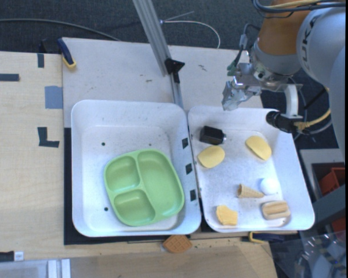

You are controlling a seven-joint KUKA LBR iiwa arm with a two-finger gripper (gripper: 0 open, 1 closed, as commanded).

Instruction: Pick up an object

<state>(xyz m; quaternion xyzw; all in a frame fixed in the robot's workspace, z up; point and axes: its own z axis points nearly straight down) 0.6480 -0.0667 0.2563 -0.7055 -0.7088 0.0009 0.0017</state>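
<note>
— Bins first: two shallow white ones sit side by side on the bench. What is in the left bin (81,155)?

— Just a green divided tray (144,186), three compartments, lying toward the near right part of the bin.

— And the right bin (301,178)?

— Several small things. A black block (211,135) lies near the far left corner, with a yellow oval piece (211,156) just beside it on the near side. Another yellow oval piece (258,147) sits toward the far right. Nearer the camera are an ice-cream cone (254,190) lying on its side with its white scoop to the right, a tan bread-like roll (275,209), and a small orange-yellow chunk (226,215) at the near edge.

— Where is the gripper (232,102)?

— Above the far rim of the right bin, hanging from the grey arm with its orange band (284,10). It is apart from every object; the black block is the closest, below and to the left of it in the view.

— Wide or narrow?

— I cannot tell; the tips are too small and blurred. Nothing shows between them.

— Anything outside the bins?

— A round waffle-patterned cookie (177,244) on the bench just in front of the gap between the bins, and a metal pole (156,33) slanting up behind them.
</note>
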